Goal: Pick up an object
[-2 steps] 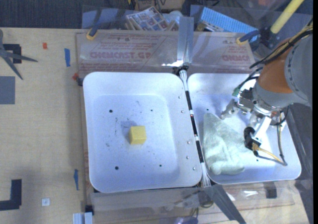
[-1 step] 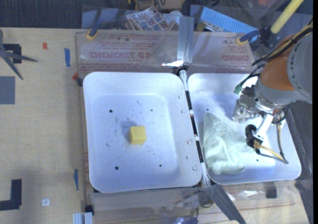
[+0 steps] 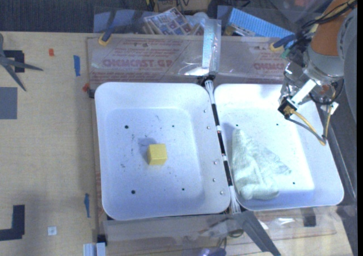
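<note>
Midway in the left bin (image 3: 108,135) lies a yellow block (image 3: 157,154), probably light and rigid, best pinched across opposite flat faces; whether the gripper (image 3: 299,88) is open cannot be told.

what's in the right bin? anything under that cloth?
The right bin holds one crumpled white cloth, lying toward its left, near side. Around it the white floor has small dark specks. Whatever lies under the cloth is covered, so I cannot tell.
</note>
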